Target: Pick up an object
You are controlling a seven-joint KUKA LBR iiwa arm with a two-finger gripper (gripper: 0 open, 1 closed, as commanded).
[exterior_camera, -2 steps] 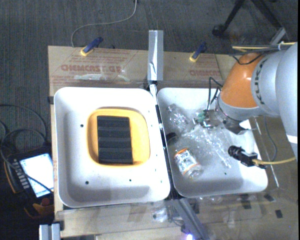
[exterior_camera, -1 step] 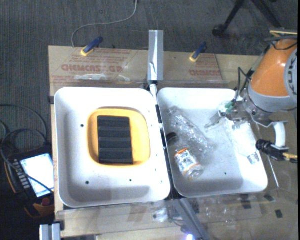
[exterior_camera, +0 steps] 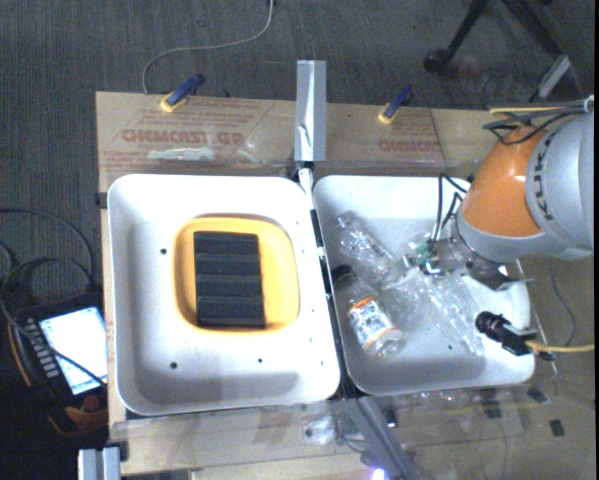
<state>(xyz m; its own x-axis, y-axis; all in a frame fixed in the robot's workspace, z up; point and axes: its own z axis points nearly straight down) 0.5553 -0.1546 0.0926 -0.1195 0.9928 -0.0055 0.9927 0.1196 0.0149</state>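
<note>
We see two white bins side by side on the bench. The left bin (exterior_camera: 139, 368), at the centre left of the frame, holds a yellow tray (exterior_camera: 187, 268) with a black ridged block (exterior_camera: 229, 279) lying in it. The right bin (exterior_camera: 419, 373), at the centre right, holds clear plastic bottles: one bottle (exterior_camera: 362, 243) lies slanted in its upper left part, and a bottle with an orange label (exterior_camera: 371, 321) lies below it, near the bin's lower left. The arm (exterior_camera: 519, 193) enters from the right edge, and its gripper (exterior_camera: 437, 256) sits low over the crumpled clear plastic (exterior_camera: 434, 303) in the right bin's middle. We cannot tell how the pincer stands.
</note>
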